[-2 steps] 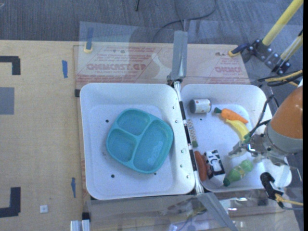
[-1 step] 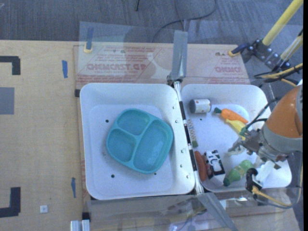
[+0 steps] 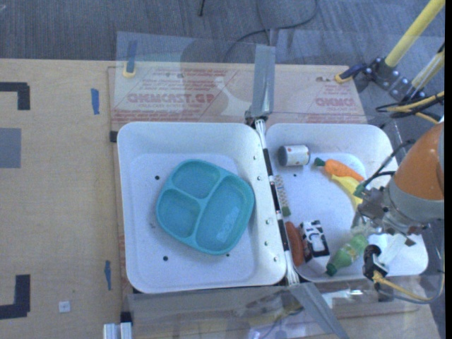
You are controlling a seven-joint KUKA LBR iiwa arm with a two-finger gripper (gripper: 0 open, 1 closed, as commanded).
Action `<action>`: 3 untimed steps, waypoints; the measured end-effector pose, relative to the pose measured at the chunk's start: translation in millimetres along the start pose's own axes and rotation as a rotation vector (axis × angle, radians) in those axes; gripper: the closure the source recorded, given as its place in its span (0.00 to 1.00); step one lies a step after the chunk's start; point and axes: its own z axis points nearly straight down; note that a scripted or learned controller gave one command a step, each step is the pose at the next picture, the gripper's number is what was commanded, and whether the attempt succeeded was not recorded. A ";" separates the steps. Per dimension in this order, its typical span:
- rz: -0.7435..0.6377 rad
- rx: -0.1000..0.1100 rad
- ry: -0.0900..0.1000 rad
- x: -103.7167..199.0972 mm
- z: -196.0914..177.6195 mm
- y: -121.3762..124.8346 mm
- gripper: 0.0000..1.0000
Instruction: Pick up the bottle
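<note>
A small green bottle (image 3: 345, 253) lies tilted near the front of the right bin (image 3: 381, 141), its narrow end pointing front-left. My gripper (image 3: 369, 242) hangs at the bottle's upper right end, right over or against it. The grey wrist and its orange band (image 3: 424, 169) come in from the right and hide part of the bin behind them. The view does not show the bottle lifted off the bin floor.
Also in the right bin are a grey-white can (image 3: 294, 155), an orange carrot (image 3: 342, 169), a yellow banana (image 3: 351, 187), a red sausage (image 3: 294, 242) and a black-and-white box (image 3: 315, 238). A teal divided plate (image 3: 205, 205) lies in the left bin (image 3: 134, 189).
</note>
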 end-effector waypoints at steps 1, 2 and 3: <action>0.000 0.000 0.000 0.0 0.0 -0.1 0.00; 0.039 0.016 0.000 14.5 1.5 -12.6 0.00; 0.039 0.019 -0.002 13.2 -6.6 -12.8 1.00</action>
